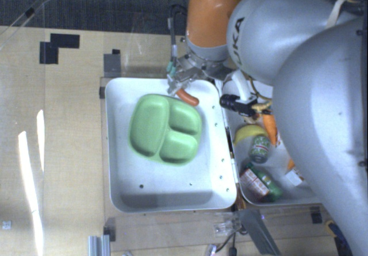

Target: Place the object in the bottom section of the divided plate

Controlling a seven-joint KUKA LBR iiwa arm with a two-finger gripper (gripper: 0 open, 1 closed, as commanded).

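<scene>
the tool (179,83) hung over the far edge of the left bin (118,151), just past the upper rim of the green divided plate (166,129). a small orange-red sausage-like object (188,97) lay right under its tip, tilted, near or touching the plate's top right corner. whether that object sat between the fingers or merely beside them could not be told at this scale, nor whether the tool was clenched or released.

the plate had one long section on the left and two smaller ones on the right; the lower right one (179,146), nearest the camera, was most likely the "bottom" target. all three sections looked bare, so the placing was judged not yet done.

to do the step well, the grasp needed confirming first: a lift with the object plainly pinched, not dragged. the carry should then have cleared the plate's raised dividers, since a low pass could have nudged the light plate across the bin. the release belonged low over the middle of the target section, with the object's long axis laid along it so it would not roll over the ridge.

the right bin (299,196) held a banana (250,133), a carrot (270,128) and bottles (260,164), well clear of the path.
</scene>
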